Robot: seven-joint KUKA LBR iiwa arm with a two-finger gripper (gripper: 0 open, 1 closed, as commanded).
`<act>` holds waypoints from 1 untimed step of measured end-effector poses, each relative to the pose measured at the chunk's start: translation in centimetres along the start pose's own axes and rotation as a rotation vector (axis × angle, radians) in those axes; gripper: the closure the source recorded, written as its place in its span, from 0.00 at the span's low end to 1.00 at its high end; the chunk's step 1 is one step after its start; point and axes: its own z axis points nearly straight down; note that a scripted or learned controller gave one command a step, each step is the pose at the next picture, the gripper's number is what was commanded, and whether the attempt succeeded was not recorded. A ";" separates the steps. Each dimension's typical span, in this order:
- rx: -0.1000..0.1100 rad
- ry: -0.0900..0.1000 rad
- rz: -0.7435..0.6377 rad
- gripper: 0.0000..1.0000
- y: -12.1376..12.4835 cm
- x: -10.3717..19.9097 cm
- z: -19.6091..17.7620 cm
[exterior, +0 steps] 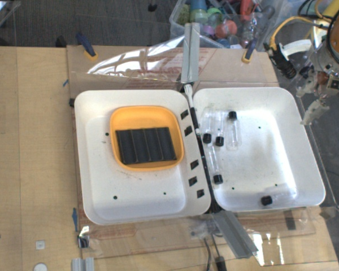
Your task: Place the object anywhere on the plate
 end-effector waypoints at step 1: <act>0.007 -0.004 0.002 1.00 -0.2 0.0 -0.6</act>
